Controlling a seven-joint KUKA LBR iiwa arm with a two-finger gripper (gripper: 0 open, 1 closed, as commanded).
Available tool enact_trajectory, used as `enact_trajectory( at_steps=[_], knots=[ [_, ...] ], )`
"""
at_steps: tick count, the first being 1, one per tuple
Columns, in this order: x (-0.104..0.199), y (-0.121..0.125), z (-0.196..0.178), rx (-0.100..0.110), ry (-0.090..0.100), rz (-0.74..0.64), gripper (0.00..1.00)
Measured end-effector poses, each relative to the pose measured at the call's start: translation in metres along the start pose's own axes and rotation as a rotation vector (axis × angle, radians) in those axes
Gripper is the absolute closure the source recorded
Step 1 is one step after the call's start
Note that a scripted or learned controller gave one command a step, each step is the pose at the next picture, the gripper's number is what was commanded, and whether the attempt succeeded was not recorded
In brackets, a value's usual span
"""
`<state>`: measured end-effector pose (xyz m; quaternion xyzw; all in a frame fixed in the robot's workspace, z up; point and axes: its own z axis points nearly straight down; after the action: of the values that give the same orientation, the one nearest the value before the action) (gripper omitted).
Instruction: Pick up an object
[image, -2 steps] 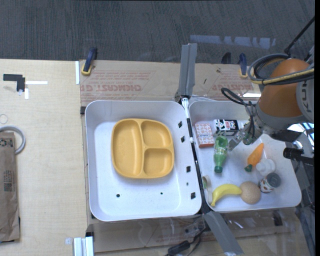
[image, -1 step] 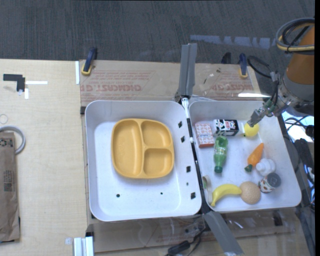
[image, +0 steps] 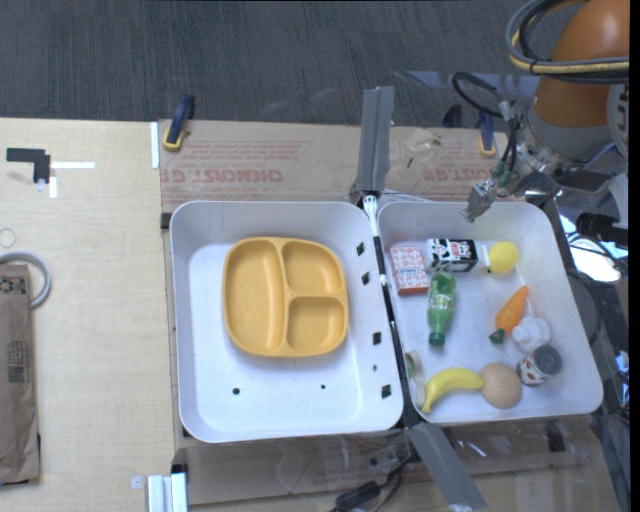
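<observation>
At the near edge of the right bin (image: 575, 300) lie a yellow banana (image: 449, 384) and, just beside it, a tan ball (image: 501, 386); a small grey-and-white toy (image: 538, 357) sits against the right wall. Farther in are a green bottle (image: 439, 308) and an orange carrot (image: 511, 310), then a red-and-white card box (image: 408, 268), a black-and-white cow toy (image: 452, 253) and a yellow lemon (image: 502, 257). The left bin (image: 195, 330) holds a yellow divided plate (image: 285, 296). Farthest back, the gripper (image: 480, 205) hangs above the right bin's far rim, holding nothing; whether it is open or closed cannot be told.
</observation>
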<state>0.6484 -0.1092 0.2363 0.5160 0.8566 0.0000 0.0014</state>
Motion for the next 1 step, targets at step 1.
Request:
enact_trajectory(
  at_steps=[1],
  knots=[
    [-0.0344,-0.0057,-0.0098,0.001,-0.001,0.191,1.0]
  ],
)
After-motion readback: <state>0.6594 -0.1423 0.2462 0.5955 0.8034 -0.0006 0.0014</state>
